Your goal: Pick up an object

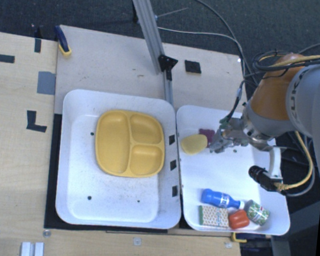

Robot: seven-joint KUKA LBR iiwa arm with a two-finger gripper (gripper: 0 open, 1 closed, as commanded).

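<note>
Approach is judged under way: gripper (220, 144) is lowered in the right bin (231, 178) beside a purple object (205, 135) and yellow object (193, 144). Nothing is seen held; a descent is needed.

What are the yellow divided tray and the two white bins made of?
The yellow three-compartment tray looks like moulded matte plastic: uniform colour, soft rounded ridges, no glare. The two shallow white bins look like smooth plastic too, with rounded corners and a faint sheen, though painted metal is possible.
</note>
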